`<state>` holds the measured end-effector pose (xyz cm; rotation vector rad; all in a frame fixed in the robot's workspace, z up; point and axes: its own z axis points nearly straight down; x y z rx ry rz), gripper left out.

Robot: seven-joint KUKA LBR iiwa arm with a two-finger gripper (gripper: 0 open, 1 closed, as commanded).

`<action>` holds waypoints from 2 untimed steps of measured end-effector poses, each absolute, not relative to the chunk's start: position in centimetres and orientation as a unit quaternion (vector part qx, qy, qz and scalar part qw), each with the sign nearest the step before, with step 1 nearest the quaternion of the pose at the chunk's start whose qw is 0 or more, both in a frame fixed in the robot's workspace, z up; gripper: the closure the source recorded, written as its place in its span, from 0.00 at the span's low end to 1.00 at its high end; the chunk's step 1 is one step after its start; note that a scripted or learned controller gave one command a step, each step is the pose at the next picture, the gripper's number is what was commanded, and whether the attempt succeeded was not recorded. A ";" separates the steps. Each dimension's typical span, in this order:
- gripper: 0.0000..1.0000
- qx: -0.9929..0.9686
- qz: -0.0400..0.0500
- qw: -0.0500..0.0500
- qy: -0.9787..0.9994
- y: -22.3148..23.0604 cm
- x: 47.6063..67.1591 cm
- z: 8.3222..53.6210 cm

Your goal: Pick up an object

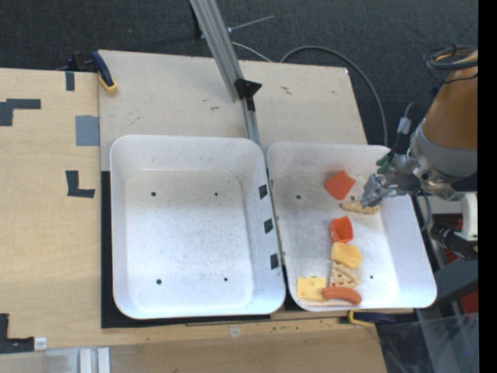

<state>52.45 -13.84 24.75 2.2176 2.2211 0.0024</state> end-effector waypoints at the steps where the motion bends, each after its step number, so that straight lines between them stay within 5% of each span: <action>1: 1.00 0.705 0.000 -0.002 0.709 -8.8 53.7 23.2; 2: 1.00 0.705 0.000 -0.001 0.709 -4.1 54.2 23.5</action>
